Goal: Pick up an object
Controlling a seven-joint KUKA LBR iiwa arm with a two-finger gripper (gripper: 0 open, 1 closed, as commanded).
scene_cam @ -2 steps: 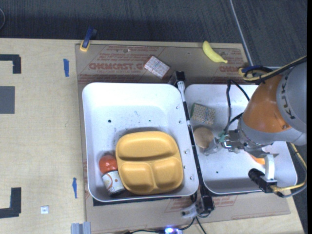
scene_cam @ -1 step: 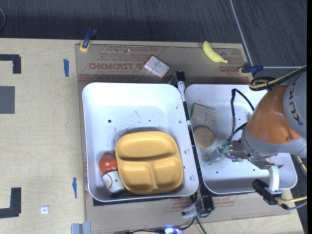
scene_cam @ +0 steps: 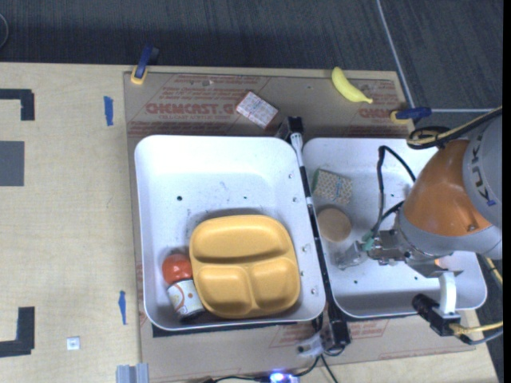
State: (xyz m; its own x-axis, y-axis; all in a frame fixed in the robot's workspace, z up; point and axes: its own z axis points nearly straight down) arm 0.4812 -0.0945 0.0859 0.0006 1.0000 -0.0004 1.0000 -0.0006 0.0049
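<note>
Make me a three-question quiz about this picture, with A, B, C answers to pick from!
1. Where does the big yellow tray lie?
A. in the left bin
B. in the right bin
C. on the bench outside the bins

2. What colour is the band on the robot arm?
A. green
B. orange
C. purple

3. How does the banana lie?
A. inside the left bin
B. under the yellow tray
C. on the brown board behind the bins

Answers:
1. A: the tray fills much of the left bin.
2. B: the wide band above the wrist is orange.
3. C: it rests on the brown board, beyond the right bin.
</note>
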